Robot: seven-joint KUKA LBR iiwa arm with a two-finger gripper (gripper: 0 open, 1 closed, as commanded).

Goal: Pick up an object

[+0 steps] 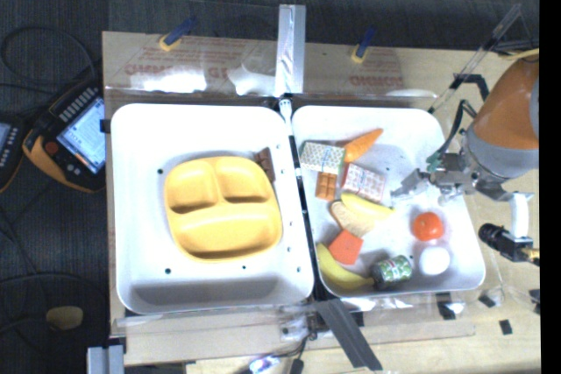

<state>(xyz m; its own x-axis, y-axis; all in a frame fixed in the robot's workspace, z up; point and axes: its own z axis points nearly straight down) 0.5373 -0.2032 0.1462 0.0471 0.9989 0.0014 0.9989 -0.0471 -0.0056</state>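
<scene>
My gripper (431,187) hangs over the right side of the right bin (463,274), its fingers spread and nothing between them. Just below it lies a red tomato (428,226), with a white egg (434,259) below that. Left of the gripper sit a patterned pink box (364,181), a pale checked box (322,156) and an orange carrot (364,142). Lower in the bin are a peeled banana piece (364,210), an orange cube (346,247), a yellow banana (336,272) and a dark green can (392,270).
The left bin (131,276) holds a yellow divided tray (223,206) and a small brown piece (265,160) by the dividing wall. A brown waffle block (326,186) lies in the right bin. A handheld pendant (74,140) rests off the bench at left.
</scene>
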